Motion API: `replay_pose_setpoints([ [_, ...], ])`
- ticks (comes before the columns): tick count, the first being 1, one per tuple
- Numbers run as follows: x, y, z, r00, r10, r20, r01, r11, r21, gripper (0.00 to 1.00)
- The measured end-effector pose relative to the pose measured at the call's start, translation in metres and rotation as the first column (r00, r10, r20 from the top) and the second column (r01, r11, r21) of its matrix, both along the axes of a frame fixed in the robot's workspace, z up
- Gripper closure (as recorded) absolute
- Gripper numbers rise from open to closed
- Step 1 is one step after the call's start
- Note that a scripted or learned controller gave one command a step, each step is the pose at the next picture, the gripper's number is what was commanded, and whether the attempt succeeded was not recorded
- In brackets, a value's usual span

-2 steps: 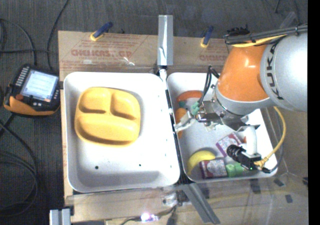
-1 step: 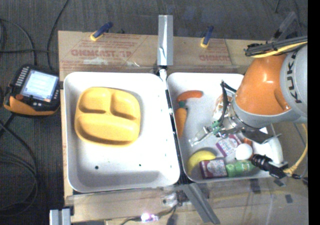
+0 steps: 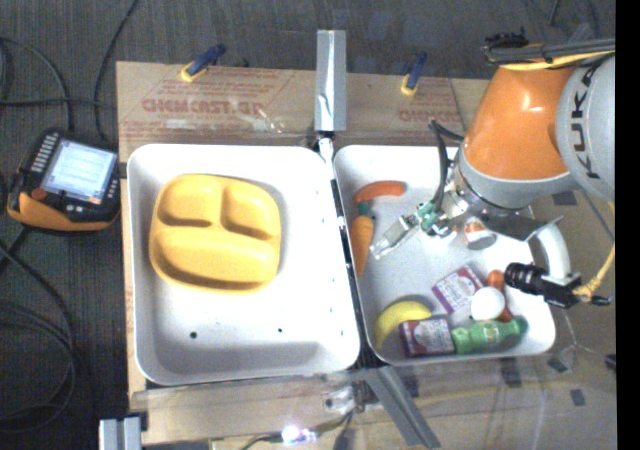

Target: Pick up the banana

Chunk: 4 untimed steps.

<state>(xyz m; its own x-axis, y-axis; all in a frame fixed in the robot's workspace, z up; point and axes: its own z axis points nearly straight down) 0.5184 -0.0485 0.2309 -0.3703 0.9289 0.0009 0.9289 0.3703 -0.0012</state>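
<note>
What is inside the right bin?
The right bin holds a banana, a carrot, an orange sausage-like piece, a purple packet, a dark red packet and a green bottle. The arm covers its far right corner.

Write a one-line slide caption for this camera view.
End effector hovers in the right bin, short of the banana near its front; a yellow tray fills the left bin.

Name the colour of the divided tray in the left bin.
Yellow, seen plainly in the camera view: the tray lies in the left bin.
</note>
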Motion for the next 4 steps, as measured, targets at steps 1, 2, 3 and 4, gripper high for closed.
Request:
replay_pose_setpoints([
  [1,0.0,0.0,0.0,1.0,0.0,0.0,0.0,1.0,0.0,0.0],
  [2,-0.035,-0.053,-0.082,0.997,0.076,-0.002,-0.076,0.997,0.0,0.0],
  [3,-0.023,-0.054,-0.132,0.928,0.372,0.032,-0.372,0.928,-0.006,0.0],
  [4,-0.027,-0.058,-0.13,0.929,0.368,0.023,-0.368,0.93,-0.009,1.0],
])
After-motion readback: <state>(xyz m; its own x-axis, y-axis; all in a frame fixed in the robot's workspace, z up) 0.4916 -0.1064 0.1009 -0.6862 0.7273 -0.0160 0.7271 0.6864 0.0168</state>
